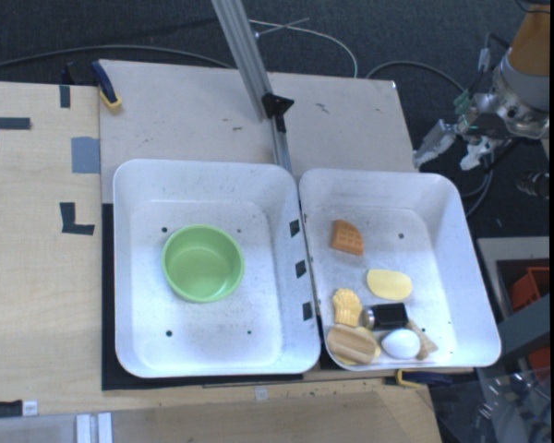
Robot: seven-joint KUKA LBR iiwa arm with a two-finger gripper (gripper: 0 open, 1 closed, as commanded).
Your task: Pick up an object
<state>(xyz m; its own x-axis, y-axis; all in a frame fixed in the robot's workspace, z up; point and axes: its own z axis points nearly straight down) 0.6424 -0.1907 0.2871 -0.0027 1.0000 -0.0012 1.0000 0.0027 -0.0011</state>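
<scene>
Gripper (451, 146) off beyond upper right corner of right bin (462, 238), fingers spread apart, nothing between them. In right bin: waffle piece (346, 237) upper middle; yellow oval (389, 284) below it; yellow corn-like piece (347, 306), black block (385, 317), bread slice (353, 344), white egg (402, 343) clustered at near edge. Green bowl (203, 263) in left bin (129, 275), beside right bin.

Arm (535, 35) cropped at right edge

1. The left bin (129, 247) holds just a green bowl (203, 263) near its middle; bare floor rings it.
2. In the right bin (443, 238), the far half lies open.
3. A waffle (346, 237), yellow piece (389, 284) and a packed cluster (379, 330) crowd its near edge.
4. A slanted metal pole (245, 40) crosses above the bench's far edge.
</scene>
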